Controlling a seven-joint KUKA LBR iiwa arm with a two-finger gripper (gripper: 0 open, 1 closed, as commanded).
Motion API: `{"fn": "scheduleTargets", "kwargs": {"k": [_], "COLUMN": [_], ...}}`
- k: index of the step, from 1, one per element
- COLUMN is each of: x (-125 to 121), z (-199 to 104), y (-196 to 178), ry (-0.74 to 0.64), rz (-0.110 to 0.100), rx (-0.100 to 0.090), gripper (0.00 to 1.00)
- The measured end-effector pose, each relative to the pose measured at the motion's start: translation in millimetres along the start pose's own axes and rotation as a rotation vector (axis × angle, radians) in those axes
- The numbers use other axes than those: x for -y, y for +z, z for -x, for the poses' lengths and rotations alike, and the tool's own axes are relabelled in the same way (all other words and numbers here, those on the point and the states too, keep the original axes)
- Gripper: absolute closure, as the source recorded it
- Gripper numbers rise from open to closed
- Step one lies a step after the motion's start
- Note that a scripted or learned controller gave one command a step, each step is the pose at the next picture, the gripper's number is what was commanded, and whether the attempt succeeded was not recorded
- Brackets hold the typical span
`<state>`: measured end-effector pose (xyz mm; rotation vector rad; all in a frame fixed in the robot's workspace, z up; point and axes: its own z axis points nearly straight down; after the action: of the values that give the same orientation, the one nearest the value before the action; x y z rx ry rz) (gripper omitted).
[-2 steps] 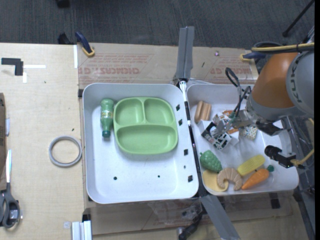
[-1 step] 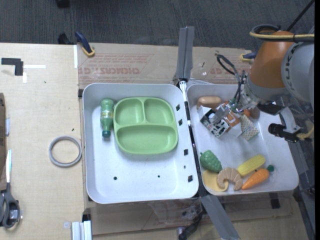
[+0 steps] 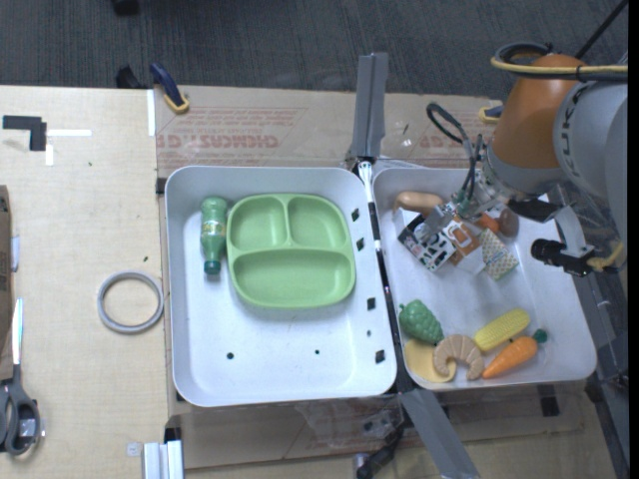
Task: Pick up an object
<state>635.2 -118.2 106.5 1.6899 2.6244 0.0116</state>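
**Gripper down among the clutter in the right bin**

The arm [image 3: 564, 118] reaches in from the right, its far side cut off by the frame edge, and the gripper [image 3: 446, 230] is buried in a tight jumble at the top of the right bin [image 3: 559, 312]. Whether it is wide, narrow or holding anything, I cannot tell; the wrist and cables hide it. Right under it sits a black-and-white patterned piece [image 3: 427, 246], touching an orange-and-white box [image 3: 462, 239]; what each really is stays hard to make out. One sausage [image 3: 419, 201] lies just beyond, one pale checked block [image 3: 498, 257] just beside.

Well apart, along the near edge: one green bunch of grapes [image 3: 421, 321], one croissant [image 3: 460, 353], one corn cob [image 3: 502, 327], one carrot [image 3: 511, 355].

Left bin [image 3: 270, 367]: one green divided plate [image 3: 292, 250], one green bottle [image 3: 213, 233] beside it. On the bench, one tape ring [image 3: 130, 300].
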Motion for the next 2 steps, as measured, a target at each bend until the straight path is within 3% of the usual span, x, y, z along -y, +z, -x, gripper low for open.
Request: {"fn": "scheduleTargets", "kwargs": {"k": [1,2], "x": [-1,-20], "z": [2,-34], "y": [0,-86], "ry": [-0.008,0.05], "rz": [0.0,-0.016], "rx": [-0.002,-0.01], "gripper": [0.0,0.0]}}
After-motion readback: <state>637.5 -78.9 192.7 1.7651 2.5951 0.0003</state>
